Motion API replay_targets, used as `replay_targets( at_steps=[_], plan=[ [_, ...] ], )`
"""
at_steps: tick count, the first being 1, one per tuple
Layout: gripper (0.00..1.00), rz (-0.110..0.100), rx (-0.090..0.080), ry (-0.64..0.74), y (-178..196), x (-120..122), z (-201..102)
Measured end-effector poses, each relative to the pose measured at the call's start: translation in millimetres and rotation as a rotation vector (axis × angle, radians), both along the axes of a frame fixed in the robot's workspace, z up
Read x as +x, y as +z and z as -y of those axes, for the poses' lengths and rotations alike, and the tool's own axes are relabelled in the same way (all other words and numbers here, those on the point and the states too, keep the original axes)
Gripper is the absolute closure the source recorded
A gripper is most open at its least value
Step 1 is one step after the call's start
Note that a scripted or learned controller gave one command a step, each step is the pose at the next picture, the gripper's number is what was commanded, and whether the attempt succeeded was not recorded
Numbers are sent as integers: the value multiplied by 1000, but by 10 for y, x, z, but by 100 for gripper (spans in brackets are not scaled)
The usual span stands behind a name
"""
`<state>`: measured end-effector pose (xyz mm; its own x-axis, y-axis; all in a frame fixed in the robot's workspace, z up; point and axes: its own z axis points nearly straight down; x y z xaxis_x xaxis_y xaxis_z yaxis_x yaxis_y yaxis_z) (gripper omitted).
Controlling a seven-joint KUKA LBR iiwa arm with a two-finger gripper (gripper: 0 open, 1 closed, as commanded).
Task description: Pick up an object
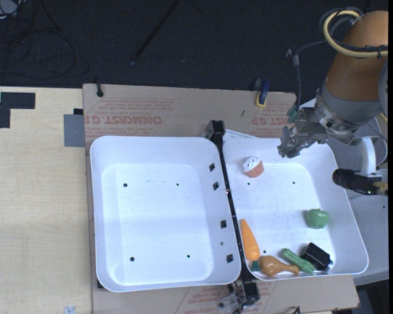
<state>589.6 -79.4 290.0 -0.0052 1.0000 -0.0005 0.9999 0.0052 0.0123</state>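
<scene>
My gripper (290,148) hangs over the far edge of the right bin (344,205), with nothing visible in it. A small orange and white piece (252,166) lies a short way to its left, near the bin's back. A green round object (318,218) rests by the right wall. Along the front edge lie an orange carrot (249,239), a tan piece (275,265), a green pod (297,260) and a black block (316,255).
The left bin (98,175) stands beside the right one, with a black divider (224,195) between them. Both rest on a cardboard sheet (150,110). A wooden bench top (33,201) lies to the left.
</scene>
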Motion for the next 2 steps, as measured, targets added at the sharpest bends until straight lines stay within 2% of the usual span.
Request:
replay_targets(
  at_steps=[1, 2],
  plan=[
    [100, -17, 3, 3, -14, -334, -874],
    [100, -20, 2, -3, 43, -1059, -1005]
  ],
)
